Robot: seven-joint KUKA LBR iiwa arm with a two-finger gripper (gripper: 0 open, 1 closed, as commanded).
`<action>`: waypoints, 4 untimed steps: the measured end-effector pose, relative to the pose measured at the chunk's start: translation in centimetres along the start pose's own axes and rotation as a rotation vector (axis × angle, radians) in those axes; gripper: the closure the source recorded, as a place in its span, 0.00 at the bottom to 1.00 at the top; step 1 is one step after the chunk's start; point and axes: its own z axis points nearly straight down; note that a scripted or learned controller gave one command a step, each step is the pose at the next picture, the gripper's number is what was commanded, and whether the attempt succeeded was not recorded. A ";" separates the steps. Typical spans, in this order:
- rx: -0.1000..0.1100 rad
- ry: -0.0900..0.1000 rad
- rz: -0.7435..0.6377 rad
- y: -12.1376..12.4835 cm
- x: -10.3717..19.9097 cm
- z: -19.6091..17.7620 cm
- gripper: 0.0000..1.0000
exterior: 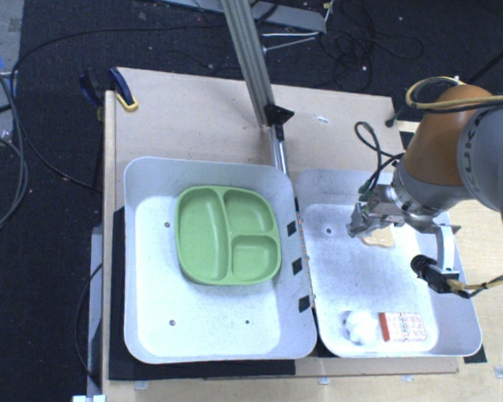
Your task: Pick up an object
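Dark carpet strewn with black cables surrounds a pale wooden bench [197, 115] that carries 2 shallow white bins side by side.

At 9 o'clock of the bench sits the left bin [140, 317]. It holds 1 green plate [229, 235] with 3 compartments, 1 long one on its 9 o'clock side and 2 smaller ones at 3 o'clock; the plate lies flat toward the bin's 12 o'clock end.

At 3 o'clock sits the right bin [341, 271], touching the left one along a seam fitted with small black clips. Down at its 6 o'clock end lie 2 things just beside each other: a small white lump [361, 326] and, at its 3 o'clock side, a flat red-and-white packet [402, 327]. Near the bin's 12 o'clock end lies a small tan object [379, 238].

Reaching in from 3 o'clock, the grey arm with its orange band [441, 132] hangs over the right bin. Its gripper [363, 224] is low, right at the tan object and partly covering it; whether the pincer is spread, pressed together or pinching that object cannot be told from above.

A slanted metal pole [249, 50] rises from the bench's 12 o'clock edge.
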 end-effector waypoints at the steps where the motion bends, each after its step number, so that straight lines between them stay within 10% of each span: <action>1: -0.001 -0.001 0.000 0.2 0.0 -5.4 1.00; 4: 0.007 0.002 -0.005 -4.7 14.5 -8.6 1.00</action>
